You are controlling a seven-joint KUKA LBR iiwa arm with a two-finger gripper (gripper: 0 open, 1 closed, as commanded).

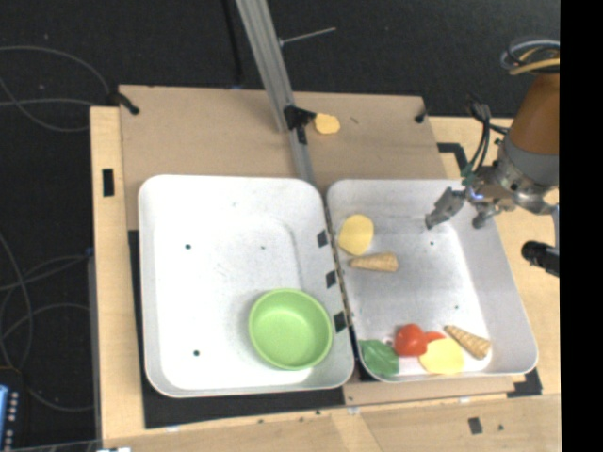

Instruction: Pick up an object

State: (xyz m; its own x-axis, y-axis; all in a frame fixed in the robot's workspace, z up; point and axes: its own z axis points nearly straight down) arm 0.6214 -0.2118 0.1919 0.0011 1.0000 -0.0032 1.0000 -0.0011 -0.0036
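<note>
The gripper (462,208) hangs over the upper right part of the right bin (490,262), its two dark fingers (441,212) spread apart and holding nothing. It is above bare bin floor, well apart from every object.

Taking the right bin as the landmark: a round yellow piece (356,234) lies near its left wall, with a tan cone (375,263) just below it, close beside it. Along its front edge sits a cluster: a green piece (379,355) at the front left corner, a red piece (410,339) beside it, a yellow piece (443,357) next to that, and a second cone (468,341) at the right end, resting against the yellow one. To the bin's left, the other bin (188,215) holds a green bowl (290,328). Behind it, on the counter (377,139), lies a small yellow scrap (327,123).

The step appears to be the approach, with no object chosen or grasped yet. The next move calls for travelling over one target, probably the round yellow piece or the cone by it, since they sit apart from the crowded front cluster, then descending with the fingers straddling it before closing.
</note>
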